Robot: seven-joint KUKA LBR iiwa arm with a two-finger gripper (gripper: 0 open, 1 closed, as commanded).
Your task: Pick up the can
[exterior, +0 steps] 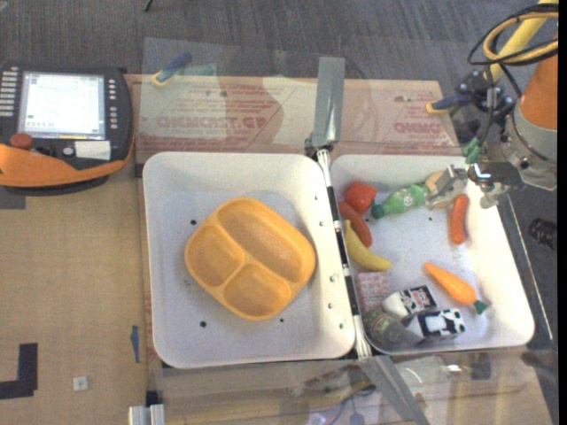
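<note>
Arm comes in from the right side of the tabletop, orange band visible, claw (462,182) hovering over the far right part of the right bin (518,326). Can't tell whether the claw is open or closed; nothing visibly between its tips. Just under and beside it: a green bottle (400,199) lying on its side, and an orange-red sausage-shaped piece (457,219) a little nearer the bin's right wall. The can (384,326) lies on its side in the near left corner of the right bin, against the divider between the bins, well apart from the claw. Right beside the can: a small black-and-white carton (409,301) and a black-and-white cow-pattern toy (440,323), clustered close together along the near edge. A carrot (453,283) sits slanted just beyond them, toward the bin's middle right. Along the bin's left wall: a red pepper (359,196) at the far end, a red chilli-like piece (354,222) below it, then a banana (362,250) touching or nearly touching that. Left bin (164,237) holds a yellow divided plate (250,257), roughly centred, three compartments, tilted relative to the bin walls. Off the left edge of the tabletop, a teach pendant (62,122) with a lit screen.
</note>
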